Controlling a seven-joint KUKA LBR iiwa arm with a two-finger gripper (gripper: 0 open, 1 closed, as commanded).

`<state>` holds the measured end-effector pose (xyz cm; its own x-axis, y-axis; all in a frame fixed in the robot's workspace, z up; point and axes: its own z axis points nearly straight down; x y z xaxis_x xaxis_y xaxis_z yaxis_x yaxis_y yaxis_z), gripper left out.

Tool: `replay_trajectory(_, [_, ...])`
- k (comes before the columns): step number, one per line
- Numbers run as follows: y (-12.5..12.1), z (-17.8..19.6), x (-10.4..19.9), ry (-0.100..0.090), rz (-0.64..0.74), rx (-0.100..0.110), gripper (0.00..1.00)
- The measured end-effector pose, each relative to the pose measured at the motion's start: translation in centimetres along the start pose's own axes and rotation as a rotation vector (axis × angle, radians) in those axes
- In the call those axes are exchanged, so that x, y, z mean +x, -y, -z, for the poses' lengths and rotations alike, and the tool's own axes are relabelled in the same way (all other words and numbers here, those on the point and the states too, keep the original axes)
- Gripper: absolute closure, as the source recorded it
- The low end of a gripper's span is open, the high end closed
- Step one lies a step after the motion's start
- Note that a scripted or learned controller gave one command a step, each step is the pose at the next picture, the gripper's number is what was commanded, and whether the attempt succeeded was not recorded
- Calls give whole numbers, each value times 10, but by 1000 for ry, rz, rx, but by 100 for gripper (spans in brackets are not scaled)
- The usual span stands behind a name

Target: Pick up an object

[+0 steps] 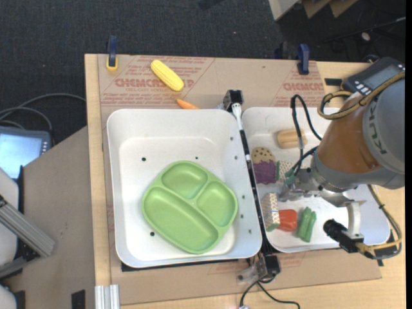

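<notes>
In the right bin (380, 234) lie several small objects. A tan cylinder (289, 138) rests toward the back, with a speckled cookie (262, 154) and a purple piece (265, 171) to its front left. Near the front lie a red block (288, 219), a green piece (306, 224) and a small patterned item (271, 205). My gripper (288, 187) hangs low over the middle of this bin, just behind the red block and to the right of the purple piece. The arm's grey and orange body covers the bin's right half.
The left bin (129, 140) holds a green divided plate (188, 206). On the bench behind it lie a yellow corn cob (167, 74) and a small orange carrot (187, 105). Black clips (233, 98) sit where the two bins meet, and blue clamps (112, 50) hold the bench's back edge.
</notes>
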<state>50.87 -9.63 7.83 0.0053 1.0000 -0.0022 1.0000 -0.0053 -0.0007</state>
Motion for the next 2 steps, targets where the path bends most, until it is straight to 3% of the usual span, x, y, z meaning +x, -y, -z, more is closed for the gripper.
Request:
replay_trajectory(1, [0, 17, 3, -1, 3, -5, 100])
replay_trajectory(2, [29, 111, 51, -4, 11, -8, 100])
